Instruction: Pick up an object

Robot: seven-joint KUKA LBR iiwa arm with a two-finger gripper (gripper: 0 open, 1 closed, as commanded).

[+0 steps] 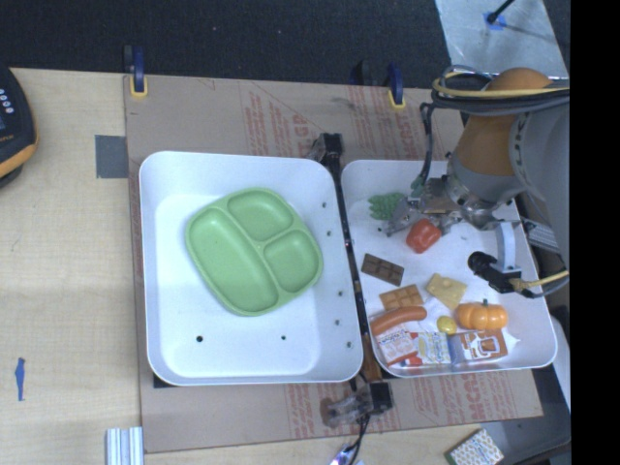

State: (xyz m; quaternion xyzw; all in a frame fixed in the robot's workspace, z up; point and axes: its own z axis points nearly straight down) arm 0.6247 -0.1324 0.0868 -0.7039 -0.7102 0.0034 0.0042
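I am reaching in over the far end of the right bin (455, 260), my arm (489, 143) bent down from the right so that my fingers (412, 219) sit low among the toys there. From this slanted view my own wrist covers them, so I cannot tell whether they are spread or closed, or whether anything sits between them. The nearest candidates are the red piece (423, 235), probably a toy pepper, which lies just beside my tips on the near side, and the green leafy piece (387, 204), just beside them towards the left bin (174, 337). I judge the red piece the likelier target, since it is chunky and has a little bare floor around it. The rest of the right bin is crowded towards its near end: a brown chocolate bar (381, 268), a sausage (397, 318), a yellow cheese wedge (446, 289), a small orange pumpkin (481, 315) and a printed carton (446, 349) lie close together, some touching, which makes a clean grip there harder and explains why I work at the looser far end. The left bin carries a green divided plate (254, 250), flat and wide, a poor fit for a pinch. Both bins rest side by side on the desk (68, 260). Nothing looks lifted yet, so I take the pick to be in its grasping step.
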